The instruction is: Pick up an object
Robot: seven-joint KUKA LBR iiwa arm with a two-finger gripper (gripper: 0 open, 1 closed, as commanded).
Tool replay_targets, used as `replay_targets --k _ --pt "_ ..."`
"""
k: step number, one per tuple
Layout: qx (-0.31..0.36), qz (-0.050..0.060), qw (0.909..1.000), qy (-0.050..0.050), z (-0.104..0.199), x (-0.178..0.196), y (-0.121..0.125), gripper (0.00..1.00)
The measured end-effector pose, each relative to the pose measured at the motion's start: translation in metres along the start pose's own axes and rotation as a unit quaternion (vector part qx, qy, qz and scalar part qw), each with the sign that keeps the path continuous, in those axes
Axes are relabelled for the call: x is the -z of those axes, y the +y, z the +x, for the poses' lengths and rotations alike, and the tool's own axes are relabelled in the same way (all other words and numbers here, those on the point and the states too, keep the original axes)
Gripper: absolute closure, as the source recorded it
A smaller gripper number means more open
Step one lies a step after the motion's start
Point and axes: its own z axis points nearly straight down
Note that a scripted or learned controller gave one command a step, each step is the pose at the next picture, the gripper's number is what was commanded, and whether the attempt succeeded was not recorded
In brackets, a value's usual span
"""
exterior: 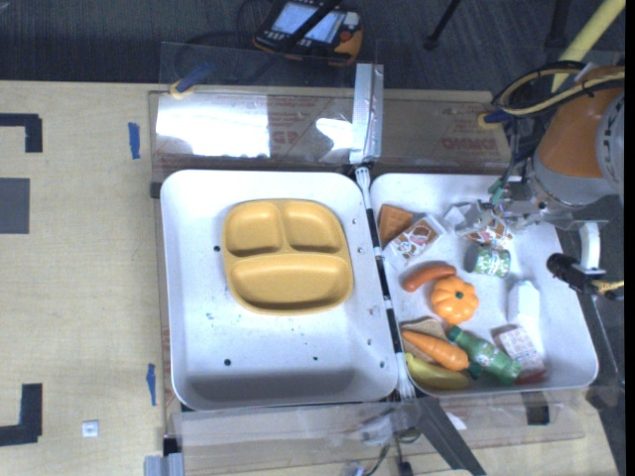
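We look down on a light wooden bench with dark carpet behind it along the top of the frame, where a small handheld device with a lit screen lies on the floor. Two shallow white bins sit side by side on the bench. The left bin fills the centre of the frame and carries a yellow divided tray in its upper half. The right bin holds a crowd of small things: a brown triangular piece at its upper left, a small printed packet just beside it, an orange sausage-like piece below that, and a small orange pumpkin near the middle. Along the lower edge we see a carrot lying over a yellow banana, a green bottle touching the carrot, and a pinkish packet at its right. A white bottle-like object lies toward the right side, and a green-and-white crumpled wrapper sits above the pumpkin. The arm enters at the upper right of the frame, and its gripper hangs over the upper part of the right bin, just above the wrapper. The fingers are mixed with shiny clutter there, so we cannot tell if they are wide or narrow, or if they touch anything.
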Motion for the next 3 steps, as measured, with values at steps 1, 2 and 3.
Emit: replay_targets --k 1,2,3 --pt "-0.013 -0.004 0.9999 -0.005 0.027 0.001 -0.012 0.0" --pt "0.004 0.0 1.0 -0.001 0.021 0.0 -0.007 0.0" --pt "0.01 0.001 0.9999 -0.003 0.021 0.0 0.0 0.0"
